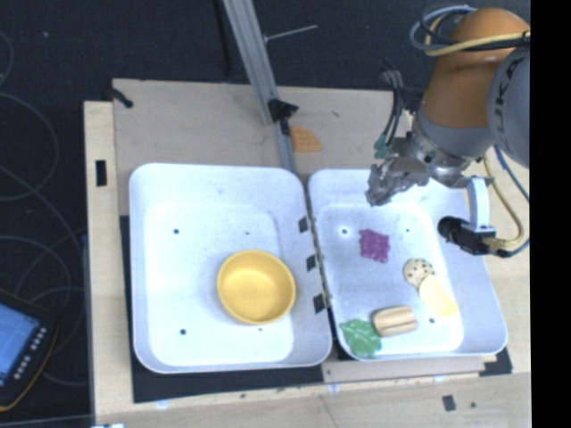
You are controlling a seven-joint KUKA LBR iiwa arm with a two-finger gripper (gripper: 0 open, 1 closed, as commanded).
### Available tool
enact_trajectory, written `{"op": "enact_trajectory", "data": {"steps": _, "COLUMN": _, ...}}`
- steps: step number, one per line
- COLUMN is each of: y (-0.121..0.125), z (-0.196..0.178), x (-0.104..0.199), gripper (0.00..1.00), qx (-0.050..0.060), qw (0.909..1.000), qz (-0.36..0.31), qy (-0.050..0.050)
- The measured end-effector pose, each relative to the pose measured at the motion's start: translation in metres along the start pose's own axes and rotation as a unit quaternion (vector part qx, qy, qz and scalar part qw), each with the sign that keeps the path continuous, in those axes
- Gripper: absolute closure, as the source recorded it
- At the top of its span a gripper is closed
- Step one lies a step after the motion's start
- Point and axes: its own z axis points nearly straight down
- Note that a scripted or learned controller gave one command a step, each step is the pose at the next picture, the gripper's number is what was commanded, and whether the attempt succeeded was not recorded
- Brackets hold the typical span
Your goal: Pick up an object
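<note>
Pincer (385,188) positioned over the far rim of the right bin (473,333), up and slightly right of the purple object (375,244); finger state not determinable from this view, nothing visible between the tips. Arm (468,69) entering from the right, grey with an orange band above the wrist. Purple object lying on the floor of the right bin, apart from the pincer. Right and below the purple object: a small round beige piece with dark dots (417,270), touching or just beside a pale yellow piece (438,298). Below the purple object, near the front wall: a tan cylindrical block (394,320) lying on its side, with a green object (360,336) against its left end. Left bin (156,239) adjoining the right bin along a shared edge, left of the purple object, containing a yellow bowl (256,285) upright near its centre-right. Both bins resting on the desk (192,119). Grey metal post (252,56) rising from the desk above and left of the purple object, at a slant.
</note>
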Motion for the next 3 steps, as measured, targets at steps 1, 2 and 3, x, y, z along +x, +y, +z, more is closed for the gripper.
{"op": "enact_trajectory", "data": {"steps": 1, "y": -0.016, "z": -0.002, "x": 0.056, "gripper": 1.0, "qx": 0.0, "qw": 1.0, "qz": -0.001, "qy": 0.0}}
{"op": "enact_trajectory", "data": {"steps": 2, "y": -0.04, "z": 0.001, "x": 0.101, "gripper": 1.0, "qx": 0.0, "qw": 1.0, "qz": -0.001, "qy": 0.0}}
{"op": "enact_trajectory", "data": {"steps": 3, "y": -0.063, "z": 0.012, "x": 0.152, "gripper": 1.0, "qx": 0.001, "qw": 1.0, "qz": -0.001, "qy": 0.0}}
